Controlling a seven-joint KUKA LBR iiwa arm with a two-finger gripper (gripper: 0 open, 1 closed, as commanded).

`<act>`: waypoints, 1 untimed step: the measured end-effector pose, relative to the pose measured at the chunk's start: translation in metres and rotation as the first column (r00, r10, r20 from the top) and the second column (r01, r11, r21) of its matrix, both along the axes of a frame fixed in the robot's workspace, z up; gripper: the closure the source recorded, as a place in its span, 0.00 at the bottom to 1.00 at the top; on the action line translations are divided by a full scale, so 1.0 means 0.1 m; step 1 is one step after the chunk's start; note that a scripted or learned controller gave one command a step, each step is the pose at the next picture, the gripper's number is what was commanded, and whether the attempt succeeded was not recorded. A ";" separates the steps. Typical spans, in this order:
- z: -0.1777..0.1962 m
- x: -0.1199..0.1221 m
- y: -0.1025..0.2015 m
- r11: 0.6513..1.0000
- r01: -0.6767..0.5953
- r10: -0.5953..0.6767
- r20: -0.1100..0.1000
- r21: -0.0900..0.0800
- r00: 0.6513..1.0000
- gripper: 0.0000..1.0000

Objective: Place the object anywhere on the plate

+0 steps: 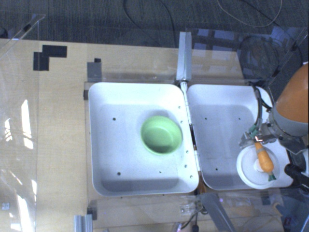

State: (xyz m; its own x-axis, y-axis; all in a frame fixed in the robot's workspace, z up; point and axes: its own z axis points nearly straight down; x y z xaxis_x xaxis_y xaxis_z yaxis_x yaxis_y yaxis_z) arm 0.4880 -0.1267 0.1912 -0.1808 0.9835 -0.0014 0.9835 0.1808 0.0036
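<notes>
The left bin (pixel 104 178) contains a green bowl (pixel 161 135) near its right wall, resting upright and well apart from the work area. The right bin (pixel 217 134) contains a white plate (pixel 244 170) in its lower right corner. An orange carrot-shaped object (pixel 264 159) lies on the plate, with its green tip pointing toward the plate's lower right rim.

The gripper (pixel 258 138) is positioned at the upper edge of the plate, just beside the upper end of the object. The arm (pixel 294 103) covers part of the assembly. Whether the fingers are apart or closed cannot be told from this view, and no contact with the object can be confirmed.

Judgement: the object appears to rest within the plate rim, so the placement step is probably at or near completion. To finish the step well, the claw should release fully before moving, then lift straight up. A sideways exit risks dragging the object off the plate.
</notes>
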 end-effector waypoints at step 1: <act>0.28 1.00 0.20 0.974 -0.225 0.225 0.002 -0.002 0.974 1.00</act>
State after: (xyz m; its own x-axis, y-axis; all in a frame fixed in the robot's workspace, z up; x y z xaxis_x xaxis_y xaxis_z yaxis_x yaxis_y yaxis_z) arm 0.5880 -0.1071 0.2196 -0.3972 0.9177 -0.0037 0.9177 0.3973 0.0057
